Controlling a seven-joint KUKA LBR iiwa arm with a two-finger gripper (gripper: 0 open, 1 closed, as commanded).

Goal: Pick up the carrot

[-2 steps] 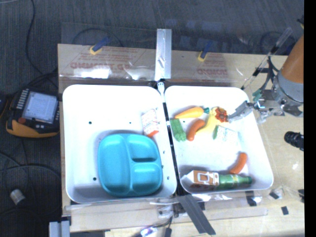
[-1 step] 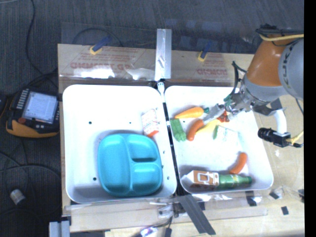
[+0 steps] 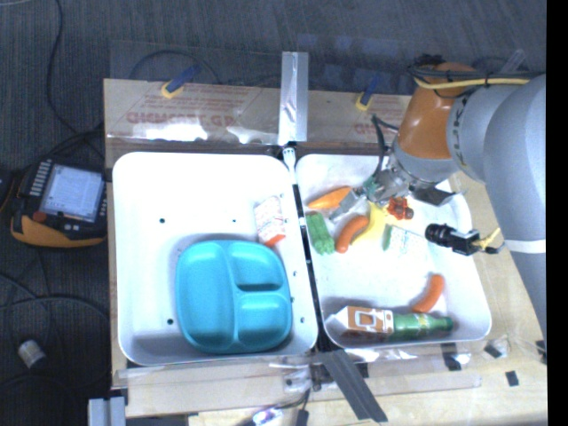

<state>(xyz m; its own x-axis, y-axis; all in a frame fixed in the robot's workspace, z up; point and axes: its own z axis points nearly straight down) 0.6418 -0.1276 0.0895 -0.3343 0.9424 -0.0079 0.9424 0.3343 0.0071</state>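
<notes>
The carrot [image 3: 327, 198], orange and tapered, lies near the top left corner of the right bin [image 3: 470, 264]. My gripper [image 3: 362, 199] reaches down from the orange-banded wrist [image 3: 426, 131] and sits right beside the carrot's right end, close to or touching it. Nothing is lifted; the carrot rests on the bin floor. A second orange piece [image 3: 352, 230], rounder and shorter, lies just below the gripper.
Around the gripper lie a green vegetable [image 3: 319, 234], a yellow piece [image 3: 377, 220] and a small red item [image 3: 400, 208]. An orange sausage [image 3: 429, 293] and a green bottle [image 3: 401, 324] lie along the front. The left bin [image 3: 142, 202] holds a teal divided plate [image 3: 235, 295] and a small packet [image 3: 271, 220].
</notes>
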